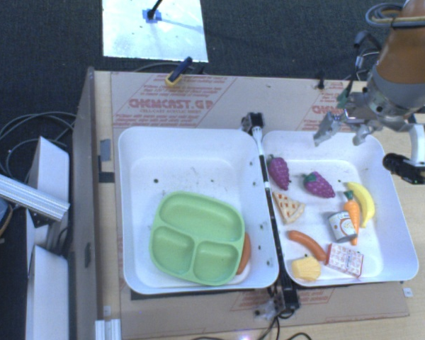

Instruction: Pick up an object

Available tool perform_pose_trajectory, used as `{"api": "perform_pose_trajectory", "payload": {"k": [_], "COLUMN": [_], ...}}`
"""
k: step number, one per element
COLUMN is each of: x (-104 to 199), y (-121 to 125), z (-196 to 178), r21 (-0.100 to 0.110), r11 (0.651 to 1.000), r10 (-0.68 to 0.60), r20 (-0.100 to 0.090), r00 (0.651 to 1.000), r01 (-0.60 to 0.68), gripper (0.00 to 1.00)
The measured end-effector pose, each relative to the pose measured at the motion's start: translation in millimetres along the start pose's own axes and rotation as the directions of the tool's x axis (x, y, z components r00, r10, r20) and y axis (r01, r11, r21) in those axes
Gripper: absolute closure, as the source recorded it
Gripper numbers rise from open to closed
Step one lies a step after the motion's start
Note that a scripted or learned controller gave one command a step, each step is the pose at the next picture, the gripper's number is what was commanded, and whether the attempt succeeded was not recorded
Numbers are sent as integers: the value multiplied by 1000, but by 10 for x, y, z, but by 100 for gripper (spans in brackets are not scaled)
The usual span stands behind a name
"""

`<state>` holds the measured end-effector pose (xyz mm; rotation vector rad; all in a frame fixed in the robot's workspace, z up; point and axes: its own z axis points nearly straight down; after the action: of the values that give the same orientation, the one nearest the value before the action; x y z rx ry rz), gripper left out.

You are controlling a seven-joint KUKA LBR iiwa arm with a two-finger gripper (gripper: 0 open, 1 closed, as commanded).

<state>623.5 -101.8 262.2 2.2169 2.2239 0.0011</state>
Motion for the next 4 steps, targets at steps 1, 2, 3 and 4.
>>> {"api": "perform_pose_trajectory", "payload": {"k": [1, 2, 3, 4], "x": [148, 162, 124, 114], "y": [-190, -184, -81, -58], "z": [1072, 1556, 1606, 1477], "r21": [3, -20, -27, -36], "r11": [1000, 1000, 1000, 999], "r10": [1, 2, 1, 1], "r20": [-1, 6, 10, 12], "r00": [1000, 1000, 1000, 1000], "r01": [-1, -2, -1, -1], "gripper": [0, 0, 0, 100]}}
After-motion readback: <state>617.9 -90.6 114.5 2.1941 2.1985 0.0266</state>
